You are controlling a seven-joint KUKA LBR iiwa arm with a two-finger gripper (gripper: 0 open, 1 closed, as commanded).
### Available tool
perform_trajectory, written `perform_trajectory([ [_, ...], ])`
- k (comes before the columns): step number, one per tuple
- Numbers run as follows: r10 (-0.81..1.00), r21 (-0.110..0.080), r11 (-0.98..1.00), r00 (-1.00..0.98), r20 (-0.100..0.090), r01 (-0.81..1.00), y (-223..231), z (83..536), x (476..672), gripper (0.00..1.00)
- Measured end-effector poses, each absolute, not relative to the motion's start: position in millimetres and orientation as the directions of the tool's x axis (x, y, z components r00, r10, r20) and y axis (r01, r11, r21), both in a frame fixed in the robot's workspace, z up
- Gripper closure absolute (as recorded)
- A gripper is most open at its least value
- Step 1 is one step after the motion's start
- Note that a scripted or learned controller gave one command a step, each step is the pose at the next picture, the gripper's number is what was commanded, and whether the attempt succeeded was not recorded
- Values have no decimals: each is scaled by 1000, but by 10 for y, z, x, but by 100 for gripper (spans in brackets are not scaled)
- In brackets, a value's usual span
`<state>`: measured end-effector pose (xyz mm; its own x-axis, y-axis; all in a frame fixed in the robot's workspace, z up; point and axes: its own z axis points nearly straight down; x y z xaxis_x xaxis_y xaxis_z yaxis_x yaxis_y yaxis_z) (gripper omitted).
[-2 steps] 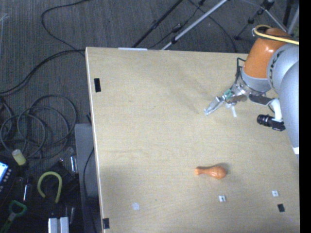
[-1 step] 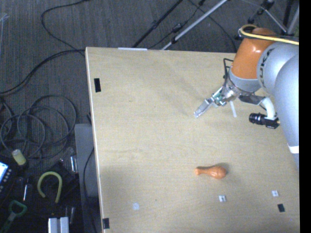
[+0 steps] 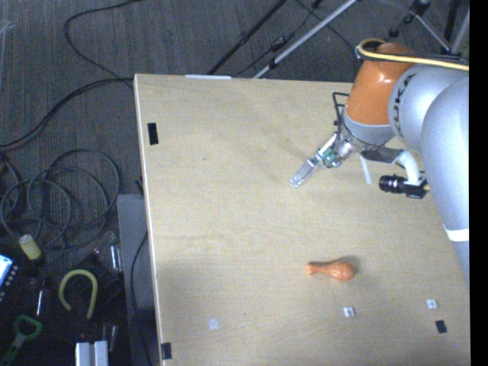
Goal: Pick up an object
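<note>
Approach is the step in hand: the gripper (image 3: 303,177) hangs above bare board a little toward 1 o'clock from the middle of the bench (image 3: 229,204), slanting down toward 8 o'clock, and I cannot tell its state, as the tip is too small and blurred; nothing shows at it. The 1 object to pick, an orange pear-shaped toy (image 3: 333,269), lies on its side toward 5 o'clock from the bench's middle, well apart from the gripper and at about 5 o'clock from the tip. Its bulbous end points to 3 o'clock and its narrow neck to 9 o'clock. To do this well, I judge the arm (image 3: 404,105) should travel toward 5 o'clock, settle over the wider body, not the thin neck, turn the wrist to span the toy's short axis, then descend straight. A rounded shape may roll or squirt sideways if pinched off-centre.
</note>
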<state>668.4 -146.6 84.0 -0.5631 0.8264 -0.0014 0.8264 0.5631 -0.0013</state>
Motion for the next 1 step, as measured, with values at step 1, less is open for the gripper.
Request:
perform_trajectory([
  [1, 827, 2, 563, -563, -1, 827, -1455, 934, 6690, 100],
])
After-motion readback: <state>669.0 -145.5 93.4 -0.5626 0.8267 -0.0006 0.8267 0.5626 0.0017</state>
